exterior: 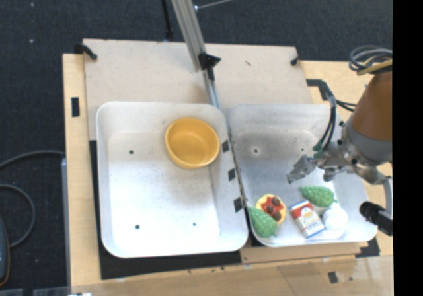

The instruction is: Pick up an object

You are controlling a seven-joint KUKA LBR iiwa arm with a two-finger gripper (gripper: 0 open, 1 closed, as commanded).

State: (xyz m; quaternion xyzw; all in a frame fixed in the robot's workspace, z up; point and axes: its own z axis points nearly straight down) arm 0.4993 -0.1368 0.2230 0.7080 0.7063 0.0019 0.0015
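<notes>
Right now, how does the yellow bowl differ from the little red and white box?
The yellow bowl is round, open-topped and a single colour; the red and white box is rectangular and printed. The bowl looks much larger than the box. The bowl sits alone in the left bin, while the box lies crowded among small items in the right bin's near corner. Both rest on a bin floor, not held.

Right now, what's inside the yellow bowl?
Nothing shows inside the yellow bowl; its bare yellow bottom is visible. Its near wall hides a small strip of the inside. It sits in the left bin.
</notes>
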